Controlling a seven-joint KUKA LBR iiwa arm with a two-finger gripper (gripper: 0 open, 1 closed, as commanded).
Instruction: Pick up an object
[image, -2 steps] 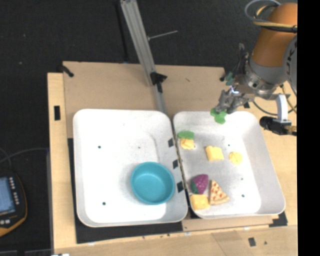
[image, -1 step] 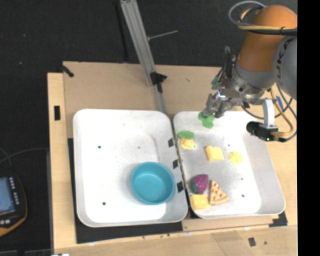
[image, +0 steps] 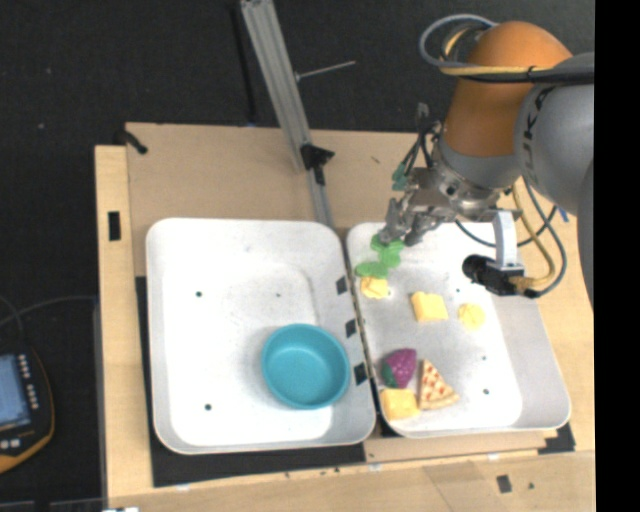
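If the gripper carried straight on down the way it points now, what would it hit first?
Most likely the green object right under the gripper near the right bin's top-left corner; it may be touching it already, since depth is unclear from this view.

My grey arm (image: 560, 130) reaches in from the right, its orange band (image: 495, 85) bulging above my wrist. My gripper (image: 400, 232) hangs low, tilted down and leftward, cables looping beside the wrist.

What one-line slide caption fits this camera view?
Gripper hangs over a green toy in the right bin; blue bowl in the left bin.
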